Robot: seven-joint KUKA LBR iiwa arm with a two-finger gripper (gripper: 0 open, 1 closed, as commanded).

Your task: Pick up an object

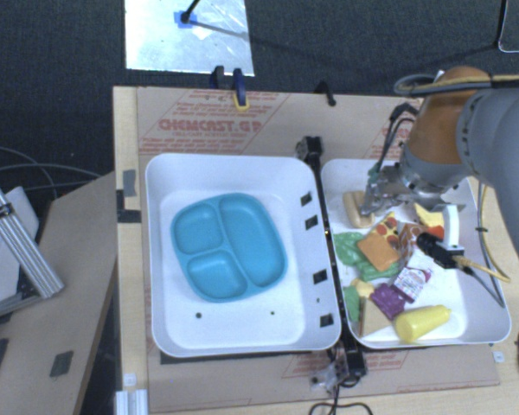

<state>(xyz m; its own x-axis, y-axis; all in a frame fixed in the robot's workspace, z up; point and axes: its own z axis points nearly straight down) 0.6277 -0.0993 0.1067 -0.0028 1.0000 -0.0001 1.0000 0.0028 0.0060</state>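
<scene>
Over the right bin (480,322), toward its eleven o'clock corner, the gripper (374,193) hangs low above a tan block-like toy (356,208); whether it grips anything cannot be told from this angle. Toys crowd that bin: an orange pizza-slice piece (380,247) at centre, a purple packet (387,300) and a yellow corn-like piece (422,322) toward six o'clock. At nine o'clock, the left bin (177,187) holds a blue divided plate (229,245).
</scene>
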